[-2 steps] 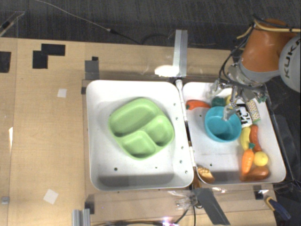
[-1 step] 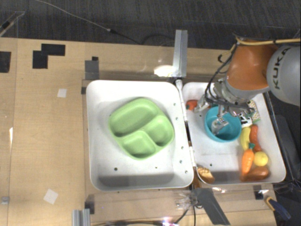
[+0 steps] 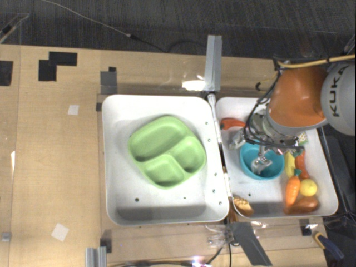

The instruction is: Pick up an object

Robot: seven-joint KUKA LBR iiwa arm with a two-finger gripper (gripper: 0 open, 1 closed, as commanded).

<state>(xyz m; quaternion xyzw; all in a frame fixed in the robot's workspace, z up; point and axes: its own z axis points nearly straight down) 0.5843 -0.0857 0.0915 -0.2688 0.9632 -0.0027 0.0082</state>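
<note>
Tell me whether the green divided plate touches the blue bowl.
Apart. The camera view shows the green divided plate in the left bin and the blue bowl in the right bin, with both bin walls between them.

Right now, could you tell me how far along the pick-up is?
Done: the arm has reached in over the right bin, and the tool sits low over the blue bowl. In hand: nothing visibly lifted; I cannot tell whether it grips anything. Left: secure an item, such as the bowl or the carrot and yellow fruit nearby, and raise it. The green divided tray lies in the left bin.
</note>
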